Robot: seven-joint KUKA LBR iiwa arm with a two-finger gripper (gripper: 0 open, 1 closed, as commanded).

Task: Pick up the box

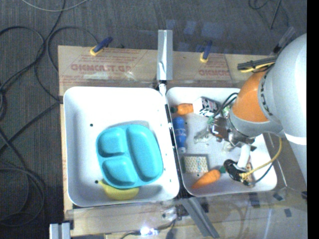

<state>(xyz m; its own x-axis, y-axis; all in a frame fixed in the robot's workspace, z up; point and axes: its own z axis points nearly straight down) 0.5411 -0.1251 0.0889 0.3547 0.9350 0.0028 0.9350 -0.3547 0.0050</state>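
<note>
A small flat box (196, 164) with a pale green patterned top lies in the right bin (266, 183), near its front left. My gripper (218, 130) hangs over the middle of that bin, up and to the right of the box and apart from it. The grey arm with its orange band (250, 105) reaches in from the right and hides the bin's right side.
An orange carrot (207, 178) lies just in front of the box, and a blue bottle (179, 132) and a small orange piece (185, 109) lie along the left wall. A black and white item (210, 105) sits at the back. The left bin (79, 133) holds a blue divided plate (130, 155) over something yellow (119, 191).
</note>
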